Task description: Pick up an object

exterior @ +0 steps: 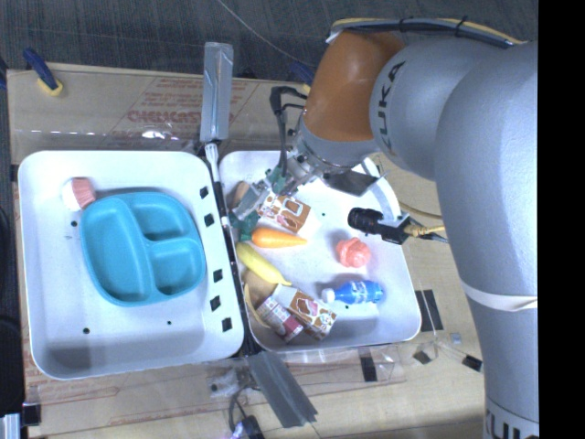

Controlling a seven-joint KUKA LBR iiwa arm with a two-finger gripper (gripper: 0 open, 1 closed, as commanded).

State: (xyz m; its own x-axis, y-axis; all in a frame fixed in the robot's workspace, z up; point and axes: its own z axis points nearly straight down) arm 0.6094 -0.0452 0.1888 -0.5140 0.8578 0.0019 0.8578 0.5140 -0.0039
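In the camera view, the grey arm (475, 126) is reaching in from the right over the right bin (402, 282), its orange band (352, 85) sitting above the wrist. The gripper (279, 179) is hanging low over the bin's upper left corner, and whether its fingers are spread or pressed together cannot be told from this angle; nothing is visibly sitting between them. Just below the gripper a brown-and-white carton (285, 213) is lying flat, and an orange carrot (277, 239) is lying right under that. A yellow banana (259, 265) is resting along the bin's left wall, close to the carrot. Toward the right, a pink round object (354, 252) is sitting apart from a blue-and-white bottle (356, 293) lying on its side beneath it. Two more brown cartons (297, 314) are lying at the bin's lower edge. In the left bin (46, 337) a blue divided tray (143, 247) is resting, with a small pink item (82, 191) near its upper left corner. Both bins are sitting on the surface (110, 99).
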